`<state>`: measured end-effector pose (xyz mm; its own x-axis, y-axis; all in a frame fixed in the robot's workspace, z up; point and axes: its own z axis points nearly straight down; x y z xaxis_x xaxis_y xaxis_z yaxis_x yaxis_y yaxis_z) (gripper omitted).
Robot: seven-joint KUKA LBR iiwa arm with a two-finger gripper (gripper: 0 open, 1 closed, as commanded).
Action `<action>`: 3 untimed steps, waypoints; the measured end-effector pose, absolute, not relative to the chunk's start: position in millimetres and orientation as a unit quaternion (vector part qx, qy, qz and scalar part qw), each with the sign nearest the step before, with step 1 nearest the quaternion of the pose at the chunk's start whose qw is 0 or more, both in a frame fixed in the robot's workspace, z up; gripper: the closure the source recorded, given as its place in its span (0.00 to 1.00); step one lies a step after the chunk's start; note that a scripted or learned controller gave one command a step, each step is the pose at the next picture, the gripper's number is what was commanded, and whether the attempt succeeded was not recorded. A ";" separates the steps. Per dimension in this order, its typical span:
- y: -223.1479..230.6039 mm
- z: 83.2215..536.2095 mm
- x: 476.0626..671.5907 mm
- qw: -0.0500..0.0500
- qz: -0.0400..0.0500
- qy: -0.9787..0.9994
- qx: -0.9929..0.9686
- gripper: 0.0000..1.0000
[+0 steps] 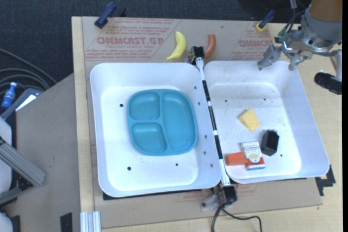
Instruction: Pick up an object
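A table (81,117) on dark carpet bore 2 white bins. Nearest in the right bin (304,117) lay an orange piece (235,158), a small carton (252,152) touching it and a black block (269,142) just beside; a yellow block (249,119) sat farther back. The left bin (109,117) held a blue divided plate (162,120). Farthest, the claw (283,58) hung open and empty over the right bin's back rim. Judged risks: descending there would strike the rim; among the crowded 3, fingers could nudge neighbours and close on nothing.

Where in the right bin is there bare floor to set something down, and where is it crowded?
In the right bin, bare floor lies between its back wall and the yellow block. The front is crowded: black object, small carton and orange piece sit together. The gripper hangs over the back rim.
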<state>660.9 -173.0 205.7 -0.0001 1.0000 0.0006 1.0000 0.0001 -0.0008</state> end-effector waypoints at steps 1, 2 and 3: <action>-177.8 89.8 666.0 0.001 0.001 -0.707 -0.707 0.00; -126.2 84.6 666.1 0.002 0.001 -0.707 -0.707 0.00; -92.0 85.0 666.5 0.001 0.000 -0.708 -0.707 0.00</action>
